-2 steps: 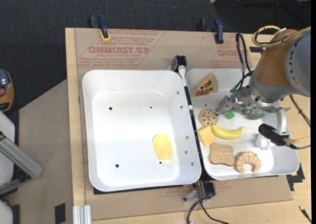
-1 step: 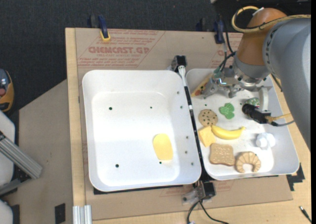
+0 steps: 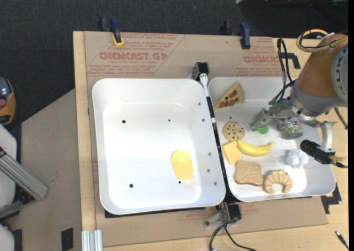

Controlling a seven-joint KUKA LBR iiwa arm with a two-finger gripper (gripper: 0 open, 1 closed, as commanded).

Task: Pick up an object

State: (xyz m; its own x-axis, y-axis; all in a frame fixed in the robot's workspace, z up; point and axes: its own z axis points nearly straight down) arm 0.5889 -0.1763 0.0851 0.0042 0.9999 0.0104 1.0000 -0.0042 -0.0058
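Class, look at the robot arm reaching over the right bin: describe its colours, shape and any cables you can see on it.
The arm is a thick rounded tube, grey, with a wide orange band above the wrist. Black cables run alongside it, and a yellow loop of cable shows near its top. The gripper is grey metal with slim fingers.

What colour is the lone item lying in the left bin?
Pale yellow: the oval item in the left bin, seen clearly in the camera view.

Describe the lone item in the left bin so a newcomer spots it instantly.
Of the two white bins, take the left bin. Near its lower right lies a pale yellow oval piece, flat on the floor. It sits alone; the other food items crowd the right bin.
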